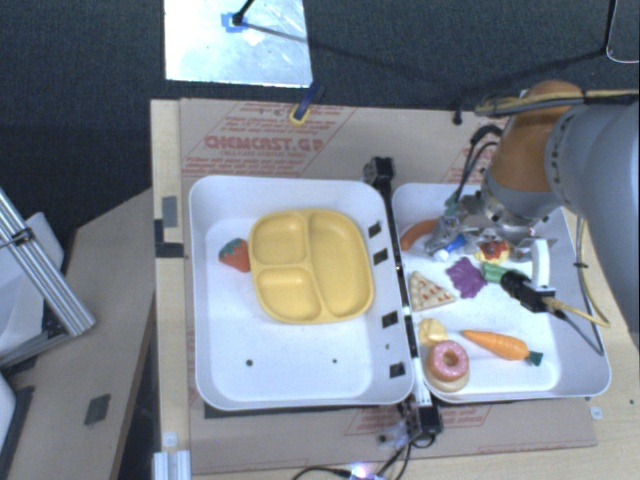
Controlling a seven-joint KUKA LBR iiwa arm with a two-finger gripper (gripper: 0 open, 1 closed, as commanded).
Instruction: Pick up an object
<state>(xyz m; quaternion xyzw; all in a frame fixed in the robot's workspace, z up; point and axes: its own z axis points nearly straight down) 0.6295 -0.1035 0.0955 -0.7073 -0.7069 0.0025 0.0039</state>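
My gripper [449,240] is down in the upper left part of the right bin [585,368], with the grey arm and its orange band [522,153] reaching in from the right. An orange sausage-like toy [417,233] lies just left of the gripper; I cannot tell whether they touch. A purple toy [465,275] and a pizza slice [430,292] lie just below it. A small green, red and yellow toy [495,265] sits right of the purple one, partly hidden by the wrist. Nearer the front lie a carrot [497,344], a pink donut [447,362] and a small yellow piece [432,329].
The left bin [215,368] holds a yellow divided plate [308,265] and a strawberry [236,254] to the left of it. A black hinge strip [393,268] runs between the two bins. A shiny metal sheet [240,28] lies beyond the bench.
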